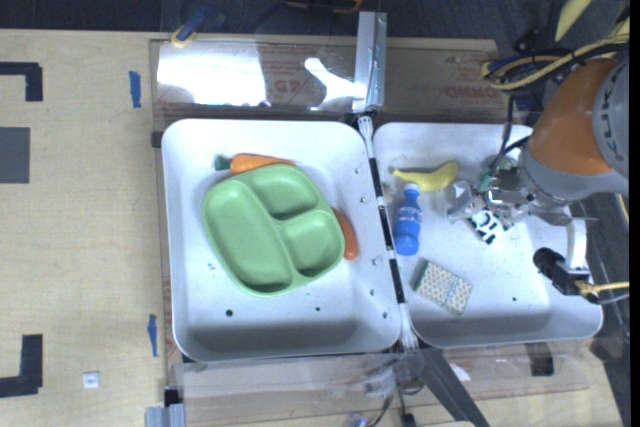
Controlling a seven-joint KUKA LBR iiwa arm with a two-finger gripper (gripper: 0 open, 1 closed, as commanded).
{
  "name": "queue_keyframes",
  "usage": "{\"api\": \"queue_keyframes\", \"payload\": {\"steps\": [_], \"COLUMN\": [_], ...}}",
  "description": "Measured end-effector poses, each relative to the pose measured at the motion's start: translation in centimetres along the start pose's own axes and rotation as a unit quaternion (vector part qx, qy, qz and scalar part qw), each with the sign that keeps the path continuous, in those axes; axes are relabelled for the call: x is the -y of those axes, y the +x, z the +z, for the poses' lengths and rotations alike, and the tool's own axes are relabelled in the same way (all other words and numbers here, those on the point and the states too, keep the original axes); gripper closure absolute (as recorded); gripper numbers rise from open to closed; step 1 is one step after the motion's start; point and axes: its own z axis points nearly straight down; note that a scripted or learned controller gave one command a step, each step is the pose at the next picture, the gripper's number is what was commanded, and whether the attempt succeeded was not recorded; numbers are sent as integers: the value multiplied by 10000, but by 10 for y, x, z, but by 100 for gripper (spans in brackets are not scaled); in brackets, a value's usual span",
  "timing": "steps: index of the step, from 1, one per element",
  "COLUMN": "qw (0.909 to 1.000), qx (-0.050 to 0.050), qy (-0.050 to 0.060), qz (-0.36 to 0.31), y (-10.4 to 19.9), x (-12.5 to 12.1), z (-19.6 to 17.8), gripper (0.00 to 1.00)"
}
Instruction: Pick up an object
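My gripper (484,207) hangs low over the middle of the right bin (520,310), reaching in from the right. A small black-and-white spotted object (487,228) lies directly beneath its tip; I cannot tell whether they touch. Just left of the gripper, a yellow banana (428,177) rests near the bin's back. A blue bottle (407,219) lies by the bin's left wall. A speckled square pad (442,286) sits toward the front.
The left bin (190,315) holds a green divided plate (272,227), with an orange carrot (262,160) poking out behind it and an orange piece (348,237) at its right edge. A clear plastic sheet (250,75) lies behind the bins.
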Motion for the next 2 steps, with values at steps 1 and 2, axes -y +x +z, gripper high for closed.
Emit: {"api": "queue_keyframes", "payload": {"steps": [1, 2], "qw": [9997, 9912], "qx": [-86, -46], "qy": [208, 261], "qz": [-1, 1299], "y": [7, -21], "x": [12, 23], "z": [7, -100], "gripper": [100, 100]}}
